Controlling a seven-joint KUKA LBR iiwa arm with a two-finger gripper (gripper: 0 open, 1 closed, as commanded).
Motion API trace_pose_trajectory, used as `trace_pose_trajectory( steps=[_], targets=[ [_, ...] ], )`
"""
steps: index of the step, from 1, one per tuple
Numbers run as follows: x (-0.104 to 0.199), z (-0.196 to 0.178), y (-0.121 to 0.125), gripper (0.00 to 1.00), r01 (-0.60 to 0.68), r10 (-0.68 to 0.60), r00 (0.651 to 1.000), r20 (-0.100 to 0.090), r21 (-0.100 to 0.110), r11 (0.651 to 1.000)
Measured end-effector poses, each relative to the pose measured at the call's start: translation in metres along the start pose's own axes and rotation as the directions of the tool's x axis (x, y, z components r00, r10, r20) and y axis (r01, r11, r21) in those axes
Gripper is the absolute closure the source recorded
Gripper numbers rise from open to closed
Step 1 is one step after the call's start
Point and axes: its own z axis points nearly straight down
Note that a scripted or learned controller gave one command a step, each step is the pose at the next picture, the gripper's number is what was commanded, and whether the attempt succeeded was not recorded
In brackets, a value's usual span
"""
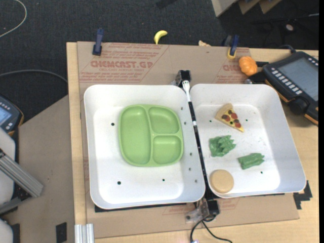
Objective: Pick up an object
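in the right bin we see a toy pizza slice, two nubbly green leafy pieces and a smooth round bun, beside the glossy green three-compartment plate.

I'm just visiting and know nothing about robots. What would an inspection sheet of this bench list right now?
Surface: brown cardboard sheet on a wooden bench, bearing two shallow white bins, left bin and right bin.
Job's things: in the right bin, a toy pizza slice, two green leafy toy pieces and a round tan bun.
Clutter: green three-compartment plate in the left bin; yellow banana toy; orange toy.
Grippers: nothing seen.
Cables: white cable on the floor; black cable at the front edge.
Surroundings: dark carpet; black handheld controller at right; two blue clamps.
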Motion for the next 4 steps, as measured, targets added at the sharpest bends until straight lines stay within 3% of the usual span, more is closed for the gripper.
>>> trace_pose_trajectory(
  steps=[1,2,3,4],
  targets=[
    [0.048,-0.149,0.000,1.00,0.009,-0.009,1.000,0.007,-0.026,1.000],
    [0.004,-0.057,-0.001,1.00,-0.002,0.002,1.000,0.000,0.001,1.000],
    [0.001,0.026,0.000,1.00,0.001,-0.001,1.000,-0.002,0.002,1.000],
    [0.094,-0.128,0.001,1.00,0.015,-0.015,1.000,0.004,-0.028,0.999]
  ],
)
